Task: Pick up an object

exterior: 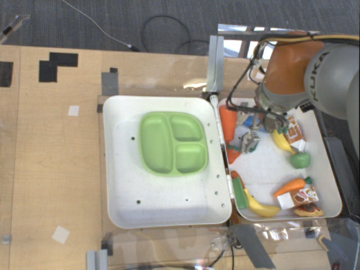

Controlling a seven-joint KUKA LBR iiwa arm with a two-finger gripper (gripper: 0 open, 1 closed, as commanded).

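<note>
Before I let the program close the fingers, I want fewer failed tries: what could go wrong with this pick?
1. The gripper hangs low in the right bin between an orange carrot and a yellow banana; it may close between them and grasp nothing.
2. The carrot lies against the bin's left wall, so a finger could hit that wall.

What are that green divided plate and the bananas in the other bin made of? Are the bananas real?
The green divided plate looks like moulded plastic: even colour, matte, rounded compartments. The bananas seem to be plastic toys, smooth and uniformly yellow, though this view leaves it open.
</note>
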